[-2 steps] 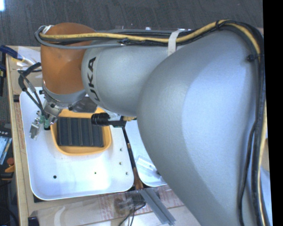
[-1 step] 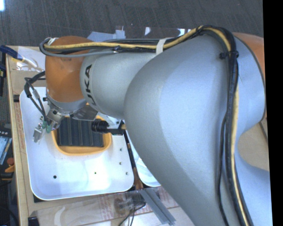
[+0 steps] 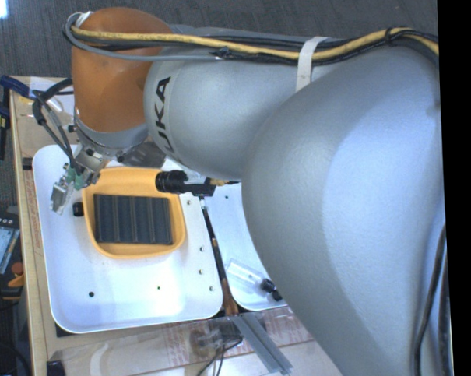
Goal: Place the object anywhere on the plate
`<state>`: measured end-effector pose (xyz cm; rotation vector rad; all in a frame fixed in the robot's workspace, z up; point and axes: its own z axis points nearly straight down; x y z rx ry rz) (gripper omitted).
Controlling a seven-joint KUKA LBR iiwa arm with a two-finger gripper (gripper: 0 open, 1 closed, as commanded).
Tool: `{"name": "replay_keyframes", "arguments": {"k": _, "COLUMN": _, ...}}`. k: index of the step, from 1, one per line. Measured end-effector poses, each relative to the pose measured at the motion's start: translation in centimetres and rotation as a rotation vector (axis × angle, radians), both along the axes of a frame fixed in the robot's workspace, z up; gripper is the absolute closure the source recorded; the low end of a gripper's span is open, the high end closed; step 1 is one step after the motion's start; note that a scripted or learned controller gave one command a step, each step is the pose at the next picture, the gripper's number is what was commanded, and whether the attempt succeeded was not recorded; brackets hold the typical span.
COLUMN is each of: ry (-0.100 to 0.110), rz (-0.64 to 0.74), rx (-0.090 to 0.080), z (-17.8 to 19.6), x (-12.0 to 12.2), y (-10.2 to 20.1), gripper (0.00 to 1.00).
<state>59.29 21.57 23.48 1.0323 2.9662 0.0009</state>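
Note:
A yellow plate (image 3: 137,247) with a dark ribbed middle lies in the back half of the left white bin (image 3: 123,293). My gripper (image 3: 62,195) hangs over the bin's far left corner, just left of the plate's rim. Whether anything is in it is too small to tell. A small dark thing (image 3: 78,210) sits on the bin floor between the gripper and the plate's left edge. The arm's large grey body covers most of the right side.
A strip of the right bin (image 3: 238,222) shows beside the arm, with a pale object with a black end (image 3: 255,279) near its front. A dark rod (image 3: 212,243) runs along the divide between the bins. Cables and clutter line the bench's left edge.

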Motion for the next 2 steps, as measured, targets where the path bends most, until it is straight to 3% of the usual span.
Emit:
{"name": "replay_keyframes", "arguments": {"k": 1, "ry": 0.002, "rz": 0.017, "rx": -0.001, "z": -5.4, "x": 4.9, "y": -1.7, "gripper": 0.00}}
{"name": "replay_keyframes", "arguments": {"k": 2, "ry": 0.003, "rz": -0.031, "rx": -0.001, "z": -2.3, "x": 0.7, "y": -0.4, "gripper": 0.00}}
